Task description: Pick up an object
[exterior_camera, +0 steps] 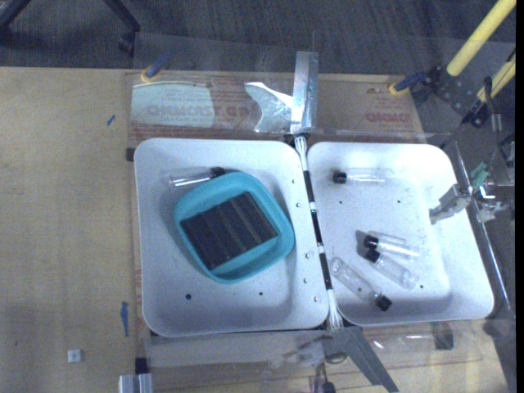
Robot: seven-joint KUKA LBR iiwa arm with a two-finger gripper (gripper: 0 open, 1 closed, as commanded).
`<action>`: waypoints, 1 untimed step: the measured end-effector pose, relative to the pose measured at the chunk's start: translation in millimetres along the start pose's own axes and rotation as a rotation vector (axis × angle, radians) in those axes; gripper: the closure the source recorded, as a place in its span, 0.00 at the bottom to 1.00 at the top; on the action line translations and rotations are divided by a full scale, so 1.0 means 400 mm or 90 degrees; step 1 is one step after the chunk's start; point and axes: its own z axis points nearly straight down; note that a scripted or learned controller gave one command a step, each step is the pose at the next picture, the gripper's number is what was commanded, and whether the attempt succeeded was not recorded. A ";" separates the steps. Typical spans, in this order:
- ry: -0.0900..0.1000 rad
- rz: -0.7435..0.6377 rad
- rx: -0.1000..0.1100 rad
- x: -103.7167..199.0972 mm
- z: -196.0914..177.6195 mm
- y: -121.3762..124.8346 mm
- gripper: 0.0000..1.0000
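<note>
From the camera view, two white bins sit side by side on the table (pixel 65 219). The left bin (pixel 155 268) holds a blue dish (pixel 233 226) with a dark ridged insert, and a clear tube (pixel 192 177) just beside the dish's far edge. The right bin (pixel 438 289) holds four clear vials with black caps. One vial (pixel 360 175) lies alone near the far wall, two vials (pixel 389 252) lie close together in the middle, and a fourth vial (pixel 356 283) lies near the divider.

The hand (pixel 463 201) hangs over the right bin's right rim, holding nothing; whether it is spread or pressed together cannot be told.

The lone far vial looks the safest pick, since it has free floor on both long sides. The robot should likely close across its narrow width, centred on the body, and lower gently, as a smooth round vial may roll away
</note>
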 end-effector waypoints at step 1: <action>-0.001 -0.039 -0.001 0.136 0.249 -0.043 0.00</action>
